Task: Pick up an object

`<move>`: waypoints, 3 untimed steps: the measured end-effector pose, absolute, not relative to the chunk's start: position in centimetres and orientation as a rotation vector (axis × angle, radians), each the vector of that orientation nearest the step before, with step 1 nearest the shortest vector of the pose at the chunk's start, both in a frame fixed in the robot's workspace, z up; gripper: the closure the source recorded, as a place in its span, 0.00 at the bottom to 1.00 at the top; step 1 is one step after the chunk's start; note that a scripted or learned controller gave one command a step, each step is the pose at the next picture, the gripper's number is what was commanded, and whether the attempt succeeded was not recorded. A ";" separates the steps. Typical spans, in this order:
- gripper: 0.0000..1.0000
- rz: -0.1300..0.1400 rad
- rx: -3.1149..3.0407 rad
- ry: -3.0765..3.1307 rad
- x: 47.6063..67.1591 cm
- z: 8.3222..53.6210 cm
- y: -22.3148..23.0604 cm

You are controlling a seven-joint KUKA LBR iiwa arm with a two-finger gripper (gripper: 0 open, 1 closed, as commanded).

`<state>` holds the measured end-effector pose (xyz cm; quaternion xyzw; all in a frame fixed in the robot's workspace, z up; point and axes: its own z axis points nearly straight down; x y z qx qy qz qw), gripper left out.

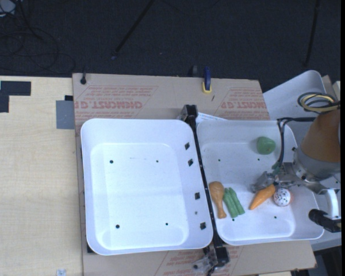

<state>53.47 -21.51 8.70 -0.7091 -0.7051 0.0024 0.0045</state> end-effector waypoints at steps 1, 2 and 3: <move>0.00 -0.002 -2.222 -2.226 61.5 13.4 -21.4; 0.00 0.000 -2.220 -2.224 64.5 9.3 -19.8; 0.00 0.004 -2.218 -2.220 64.3 8.7 -15.7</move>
